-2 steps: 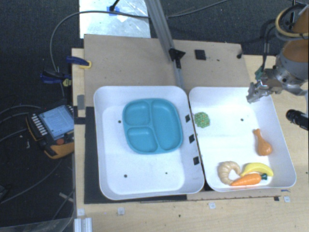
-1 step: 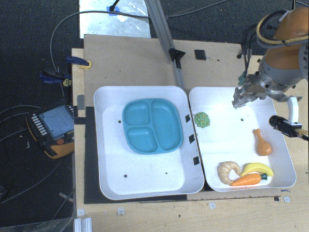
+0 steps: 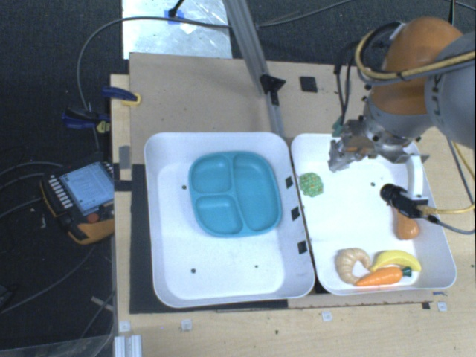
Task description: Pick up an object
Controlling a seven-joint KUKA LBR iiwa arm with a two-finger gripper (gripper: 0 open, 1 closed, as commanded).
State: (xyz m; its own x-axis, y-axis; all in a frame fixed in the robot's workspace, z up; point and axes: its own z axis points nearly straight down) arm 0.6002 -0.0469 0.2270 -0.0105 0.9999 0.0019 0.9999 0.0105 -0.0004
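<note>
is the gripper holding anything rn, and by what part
Nothing is seen held. The gripper hangs over the right bin, apart from the green object lying below and beside it.

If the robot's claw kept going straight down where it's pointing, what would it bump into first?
Probably the bare white floor of the right bin. The gripper points down near the bin's upper left; the green ball lies a little beside that line, though depth is hard to judge from this one view.
</note>
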